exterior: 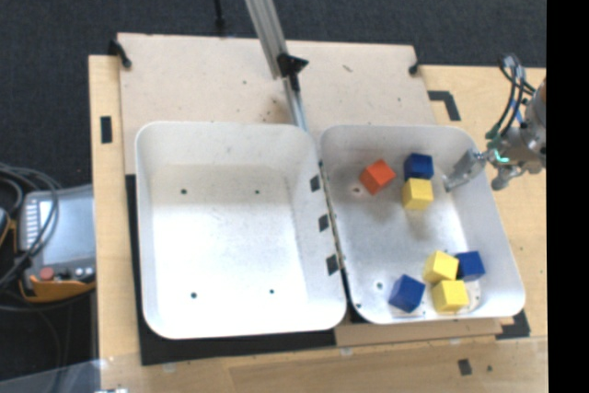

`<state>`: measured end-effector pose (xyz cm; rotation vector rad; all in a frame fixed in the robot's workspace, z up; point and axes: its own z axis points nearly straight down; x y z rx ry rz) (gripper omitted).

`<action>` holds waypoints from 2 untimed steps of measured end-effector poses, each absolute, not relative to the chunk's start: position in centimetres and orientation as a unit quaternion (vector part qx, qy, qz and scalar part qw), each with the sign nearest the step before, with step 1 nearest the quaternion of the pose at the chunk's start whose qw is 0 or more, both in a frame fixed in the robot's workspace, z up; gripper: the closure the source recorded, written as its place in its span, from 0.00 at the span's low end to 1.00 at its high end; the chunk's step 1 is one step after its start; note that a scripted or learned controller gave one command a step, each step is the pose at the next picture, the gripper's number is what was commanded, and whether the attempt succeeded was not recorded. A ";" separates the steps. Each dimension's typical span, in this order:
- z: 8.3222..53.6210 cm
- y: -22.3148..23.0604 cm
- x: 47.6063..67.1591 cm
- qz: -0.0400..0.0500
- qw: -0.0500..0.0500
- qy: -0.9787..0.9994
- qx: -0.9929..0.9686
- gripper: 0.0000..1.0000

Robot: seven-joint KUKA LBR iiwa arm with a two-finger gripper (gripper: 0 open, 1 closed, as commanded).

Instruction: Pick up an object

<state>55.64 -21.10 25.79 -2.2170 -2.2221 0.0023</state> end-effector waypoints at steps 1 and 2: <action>26.0 -21.1 55.7 0.000 -0.001 -0.708 -0.706 0.00; 19.9 -20.6 55.4 0.002 0.001 -0.707 -0.707 0.00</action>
